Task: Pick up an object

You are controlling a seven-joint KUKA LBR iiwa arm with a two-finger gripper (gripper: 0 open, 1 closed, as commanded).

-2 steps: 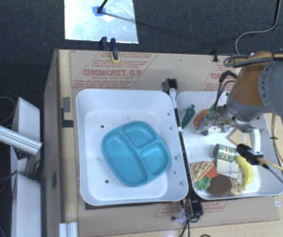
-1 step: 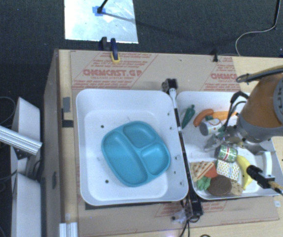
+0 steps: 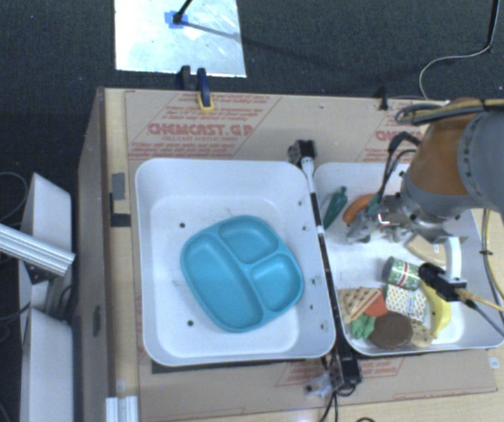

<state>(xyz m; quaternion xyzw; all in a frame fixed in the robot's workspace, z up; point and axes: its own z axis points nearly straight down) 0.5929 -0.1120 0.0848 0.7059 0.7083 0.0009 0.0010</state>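
From my station, the grey arm [image 3: 493, 161] with its orange band reaches in from the right over the shallow white right-hand bin [image 3: 361, 266] on the brown board-topped table [image 3: 216, 126]. The gripper [image 3: 365, 224] sits low in the far half of that bin, just beside an orange rounded piece [image 3: 355, 207] that lies on its far-left side. I cannot tell whether they touch, whether the gripper is wide or narrow, or whether it holds anything.

A dark green slim piece [image 3: 333, 206] lies next to the orange one, close to the wall between the bins. Nearer to me, in the middle of the bin, a small can with a green, red and white label [image 3: 400, 273] lies on its side. The near end is crowded:
- a tan waffle-patterned slab [image 3: 360, 301]
- a pale box with a diamond pattern [image 3: 407, 302]
- a brown round disc [image 3: 392, 331]
- a yellow banana [image 3: 437, 311] towards the right wall

These four are packed close against one another.

The shallow white left-hand bin [image 3: 159, 192] carries a light blue three-compartment plastic plate [image 3: 238, 272], lying flat near its centre, well apart from the gripper.
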